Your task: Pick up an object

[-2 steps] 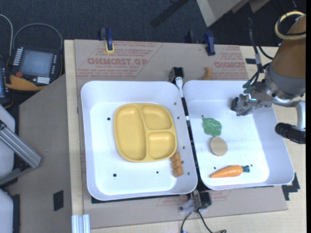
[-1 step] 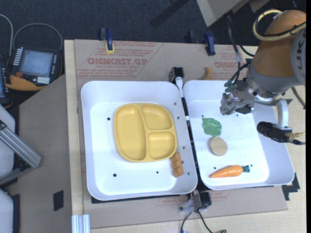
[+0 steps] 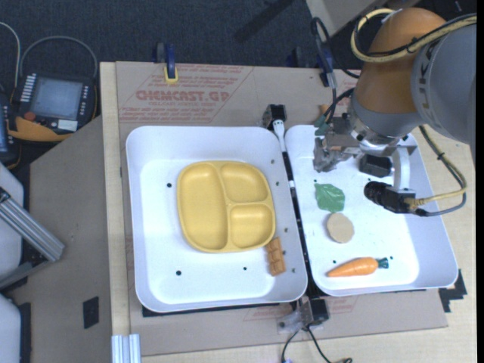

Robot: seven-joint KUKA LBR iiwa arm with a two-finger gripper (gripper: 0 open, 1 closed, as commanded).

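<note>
In the right bin [image 3: 431,259] lie a green leafy piece [image 3: 330,197], a round tan cookie-like disc [image 3: 340,228] and an orange carrot [image 3: 355,267] near the front edge. My gripper [image 3: 326,159] hangs at the bin's back left, just above and behind the green piece, with nothing seen between its fingers. A yellow divided plate [image 3: 225,205] sits in the left bin [image 3: 151,225], and a small brown waffle-like piece [image 3: 275,256] lies beside the plate's front right corner.
The divider between the two bins [image 3: 292,195] runs close to the left of the gripper. A black cable and connector [image 3: 389,197] hang from the wrist over the right bin. A handheld pendant [image 3: 53,104] rests off the bench at left.
</note>
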